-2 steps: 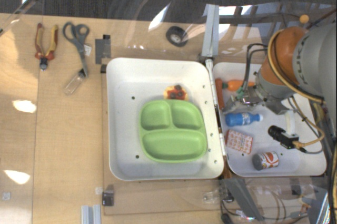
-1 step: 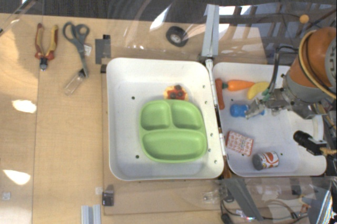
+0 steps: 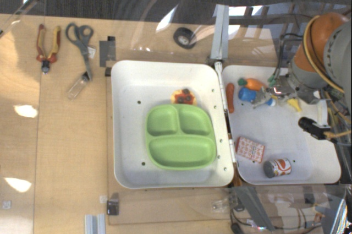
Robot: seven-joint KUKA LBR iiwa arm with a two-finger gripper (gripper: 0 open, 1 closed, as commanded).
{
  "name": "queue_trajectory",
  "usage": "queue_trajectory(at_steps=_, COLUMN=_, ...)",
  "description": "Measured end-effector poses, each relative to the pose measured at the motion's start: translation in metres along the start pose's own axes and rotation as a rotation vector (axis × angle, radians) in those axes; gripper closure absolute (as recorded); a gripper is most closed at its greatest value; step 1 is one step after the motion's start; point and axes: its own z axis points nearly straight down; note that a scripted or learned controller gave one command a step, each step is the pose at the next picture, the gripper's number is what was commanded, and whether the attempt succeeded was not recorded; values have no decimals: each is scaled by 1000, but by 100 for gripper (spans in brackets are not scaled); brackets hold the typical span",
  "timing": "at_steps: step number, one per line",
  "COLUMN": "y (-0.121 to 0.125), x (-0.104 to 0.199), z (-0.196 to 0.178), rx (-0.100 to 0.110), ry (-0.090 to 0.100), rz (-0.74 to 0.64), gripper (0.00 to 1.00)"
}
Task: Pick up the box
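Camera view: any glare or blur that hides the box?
Camera view: the box is sharp and evenly lit in the right bin; bright glare streaks lie on the clear panel behind the bins; sun patches on the bench at left.

I count two white bins: the left bin and the right bin. In the left one I see one green tray with three compartments and one small orange-and-dark item just behind it. In the right one I count one box, one can, one orange stick and a cluster of small toys I can't separate. On the bench: one pliers, one scissors, one tape roll.
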Motion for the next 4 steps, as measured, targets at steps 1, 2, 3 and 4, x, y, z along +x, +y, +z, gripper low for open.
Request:
queue_trajectory(at_steps=1, y=14, x=53, z=13, rx=-5, ry=-2, rz=-76, gripper=0)
queue_trajectory(at_steps=2, y=16, x=54, z=1, rx=-10, ry=-2, rz=-81, gripper=100)
queue_trajectory(at_steps=3, y=-8, x=67, z=12, rx=-14, ry=-10, rz=-255, gripper=100)
queue_trajectory(at_steps=4, y=-8, x=60, z=10, rx=-17, ry=-20, rz=-249, gripper=0)
